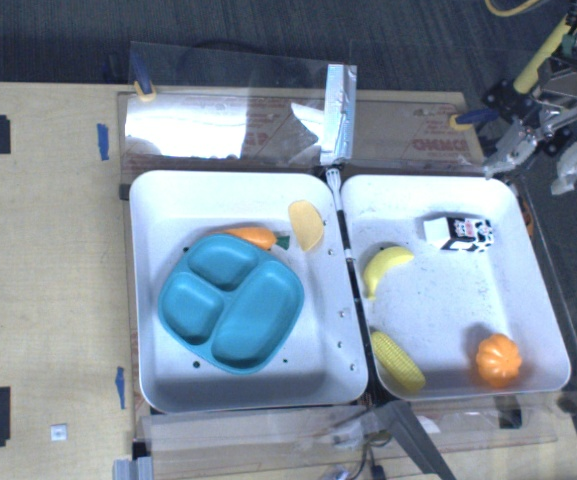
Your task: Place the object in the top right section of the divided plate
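**A:** What lies closest to the camera?

**B:** In the right bin (543,268), a corn cob (398,360) sits at 7 o'clock against the near-left wall. An orange fruit (498,358) sits at 5 o'clock. They are well apart.

**A:** And the left bin (148,268)?

**B:** A blue plate (233,303) with three sections fills its middle. It is turned, so one corner points to 6 o'clock.

**A:** What comes farther back?

**B:** A carrot (251,237) lies at the plate's 12 o'clock, touching its far rim. A pale yellow slice (307,224) leans on the bin's right wall at 1 o'clock, just beside the carrot. In the right bin, a banana (383,266) curves at 9 o'clock. A small black-and-white carton (460,233) lies at 12 o'clock.

**A:** Which of these is the object to be placed?

**B:** I cannot tell. All of them lie off the plate, in the bins.

**A:** Where is the gripper?

**B:** The gripper (553,148) hangs farthest back, beyond the right bin's far corner at 2 o'clock, among cables. I cannot tell whether it is apart or together.
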`<state>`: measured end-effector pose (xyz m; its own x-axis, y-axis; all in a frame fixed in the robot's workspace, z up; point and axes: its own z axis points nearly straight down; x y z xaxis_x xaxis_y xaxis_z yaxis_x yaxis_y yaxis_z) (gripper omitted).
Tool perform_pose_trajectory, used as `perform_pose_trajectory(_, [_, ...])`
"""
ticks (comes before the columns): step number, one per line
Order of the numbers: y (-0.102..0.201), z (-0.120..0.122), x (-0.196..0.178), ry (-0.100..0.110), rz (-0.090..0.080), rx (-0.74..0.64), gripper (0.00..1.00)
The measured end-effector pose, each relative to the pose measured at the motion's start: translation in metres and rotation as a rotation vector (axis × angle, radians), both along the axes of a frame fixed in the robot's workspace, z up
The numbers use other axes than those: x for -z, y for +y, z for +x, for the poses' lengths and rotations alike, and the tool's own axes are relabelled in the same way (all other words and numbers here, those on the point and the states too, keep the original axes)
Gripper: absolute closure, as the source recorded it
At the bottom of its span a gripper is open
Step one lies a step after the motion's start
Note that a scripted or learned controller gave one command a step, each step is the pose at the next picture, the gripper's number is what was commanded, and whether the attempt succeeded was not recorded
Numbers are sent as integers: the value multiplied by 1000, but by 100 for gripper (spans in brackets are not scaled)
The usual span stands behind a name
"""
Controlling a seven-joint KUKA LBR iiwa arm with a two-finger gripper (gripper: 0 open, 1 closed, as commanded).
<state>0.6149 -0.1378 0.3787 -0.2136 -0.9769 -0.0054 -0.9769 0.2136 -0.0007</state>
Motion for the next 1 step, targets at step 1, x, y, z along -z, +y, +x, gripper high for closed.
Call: perform_pose_trajectory(1, [-71,-32,-17,-6,-6,-388,0])
